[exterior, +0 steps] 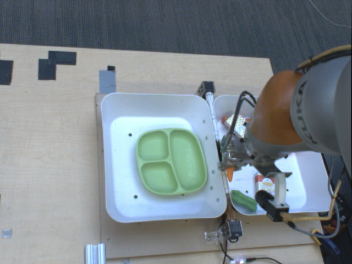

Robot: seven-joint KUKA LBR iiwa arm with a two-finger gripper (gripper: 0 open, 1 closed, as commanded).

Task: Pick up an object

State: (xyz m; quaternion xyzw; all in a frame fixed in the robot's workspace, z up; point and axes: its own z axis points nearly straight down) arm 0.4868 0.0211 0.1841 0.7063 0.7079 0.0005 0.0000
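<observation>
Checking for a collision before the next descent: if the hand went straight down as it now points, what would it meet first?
Probably the small orange object by the right bin's left wall, under the hand; depth is unclear.

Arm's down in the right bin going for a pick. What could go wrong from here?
1. The arm covers most of the right bin, so the camera can't confirm a grasp.
2. The wrist works close to the divider wall beside the left bin; it may clip the rim.
3. The green object and orange piece lie close together, so a grab may catch both or neither.
</observation>
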